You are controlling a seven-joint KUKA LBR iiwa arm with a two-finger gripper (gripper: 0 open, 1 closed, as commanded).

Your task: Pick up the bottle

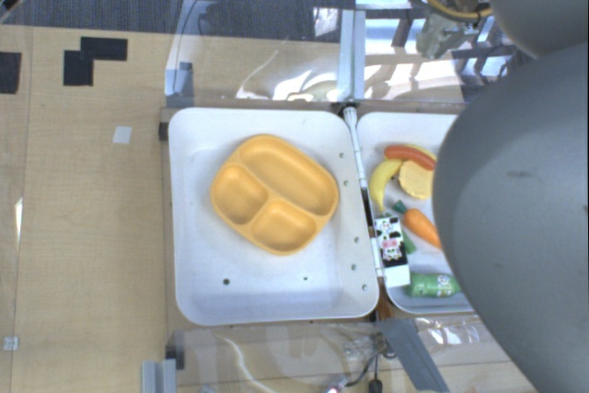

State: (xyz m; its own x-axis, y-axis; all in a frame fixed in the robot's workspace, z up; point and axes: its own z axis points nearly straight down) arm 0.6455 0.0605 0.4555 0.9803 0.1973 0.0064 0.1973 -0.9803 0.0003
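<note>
The green bottle [433, 285] lies on its side near the front edge of the right bin [398, 294], just beside a small milk carton [390, 241]. A carrot [421, 226], banana [382, 181] and what seems a sausage [409, 155] lie behind it. The grey arm [515, 225] covers much of this bin. The left bin [198, 290] holds a yellow divided plate [273, 193].

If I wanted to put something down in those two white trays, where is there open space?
The left bin has bare white floor all around the yellow divided plate, widest along the near edge and left wall. The right bin is crowded: banana, sausage, carrot, a black-and-white carton and the green bottle sit close together, with the arm overhead.
</note>
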